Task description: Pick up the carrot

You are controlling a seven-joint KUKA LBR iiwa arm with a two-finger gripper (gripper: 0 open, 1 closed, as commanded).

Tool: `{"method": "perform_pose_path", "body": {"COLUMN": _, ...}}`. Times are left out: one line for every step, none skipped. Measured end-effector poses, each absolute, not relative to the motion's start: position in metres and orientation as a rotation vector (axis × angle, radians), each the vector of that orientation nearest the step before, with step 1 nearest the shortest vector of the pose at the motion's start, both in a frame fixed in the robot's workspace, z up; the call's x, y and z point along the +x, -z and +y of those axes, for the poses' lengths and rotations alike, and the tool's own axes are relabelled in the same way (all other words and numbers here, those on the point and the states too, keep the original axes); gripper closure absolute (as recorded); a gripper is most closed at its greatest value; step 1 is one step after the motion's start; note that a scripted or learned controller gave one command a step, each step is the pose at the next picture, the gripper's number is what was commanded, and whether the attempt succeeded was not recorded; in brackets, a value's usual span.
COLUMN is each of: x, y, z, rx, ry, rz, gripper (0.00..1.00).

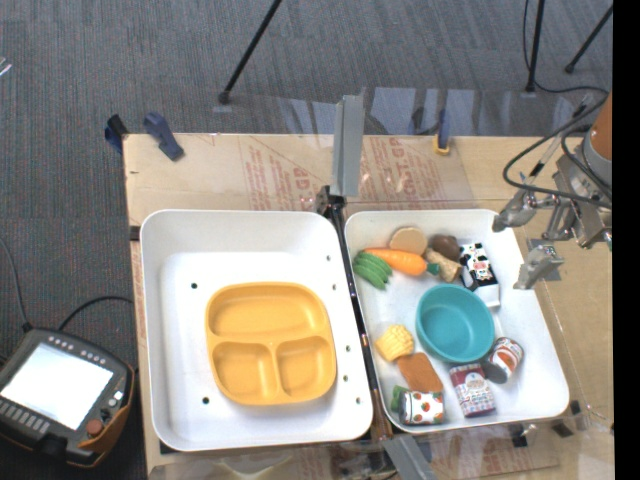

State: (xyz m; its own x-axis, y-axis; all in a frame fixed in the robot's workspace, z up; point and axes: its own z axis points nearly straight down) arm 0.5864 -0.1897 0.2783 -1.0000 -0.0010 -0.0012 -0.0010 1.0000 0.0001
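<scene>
The carrot (400,261), orange with a green leafy end pointing left, lies at the back left of the right bin (540,318). It rests between a tan round piece (407,238) behind it and the teal bowl (455,323) in front. My gripper (528,238) hovers over the bin's right rim, well to the right of the carrot. Its two fingers are spread open with nothing between them.
Around the carrot are a brown mushroom (443,250), a black-and-white milk carton (479,266), a corn piece (394,343) and several cans and packets along the bin's front. The left bin (170,268) holds a yellow divided plate (270,343). A grey post (348,153) stands between the bins at the back.
</scene>
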Motion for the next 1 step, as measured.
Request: {"method": "perform_pose_path", "body": {"x": 0.6288, "y": -0.1727, "z": -0.1321, "rx": 0.021, "ry": -0.010, "rz": 3.154, "gripper": 0.00}}
